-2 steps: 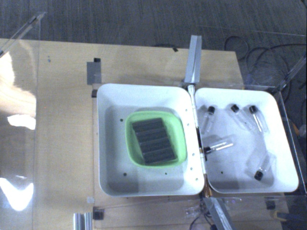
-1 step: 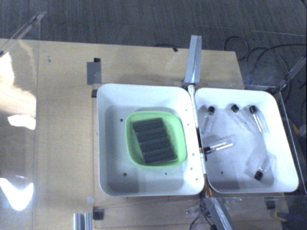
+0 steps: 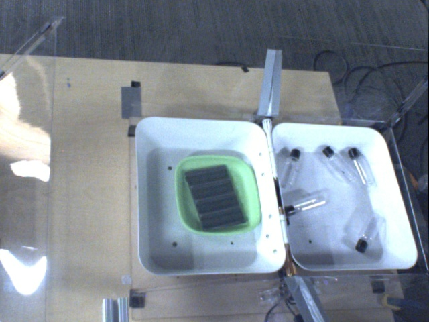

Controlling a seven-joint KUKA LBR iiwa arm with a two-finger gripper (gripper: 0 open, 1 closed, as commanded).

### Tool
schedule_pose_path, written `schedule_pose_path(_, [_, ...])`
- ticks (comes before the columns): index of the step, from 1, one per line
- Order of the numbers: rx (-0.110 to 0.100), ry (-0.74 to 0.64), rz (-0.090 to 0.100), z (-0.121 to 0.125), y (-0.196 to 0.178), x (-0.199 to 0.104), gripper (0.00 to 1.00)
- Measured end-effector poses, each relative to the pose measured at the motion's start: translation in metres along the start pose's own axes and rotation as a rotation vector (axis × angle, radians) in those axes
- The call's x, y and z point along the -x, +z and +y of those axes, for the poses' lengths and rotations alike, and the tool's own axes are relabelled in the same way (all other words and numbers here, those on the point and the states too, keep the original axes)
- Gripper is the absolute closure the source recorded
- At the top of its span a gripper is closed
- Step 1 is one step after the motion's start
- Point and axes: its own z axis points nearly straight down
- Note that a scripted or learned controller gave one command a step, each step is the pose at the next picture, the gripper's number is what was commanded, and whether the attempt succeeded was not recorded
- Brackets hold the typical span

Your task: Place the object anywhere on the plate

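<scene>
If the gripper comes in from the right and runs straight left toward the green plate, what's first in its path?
Low down, probably the right bin's outer rim, then the vial lying near the shared wall. Height unclear.

Left bin (image 3: 151, 200): green plate (image 3: 184, 200) carrying a dark ribbed block (image 3: 214, 198) takes the middle; bare floor rings it.
Right bin (image 3: 395, 200): five clear vials (image 3: 306, 204) scattered, open floor between them.
Divider: upright grey post (image 3: 271, 82) at the far end.
</scene>
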Motion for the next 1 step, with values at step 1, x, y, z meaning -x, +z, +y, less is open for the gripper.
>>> schedule_pose_path(1, [0.001, 0.117, 0.0, 0.0001, -0.0001, 0.0001, 0.0])
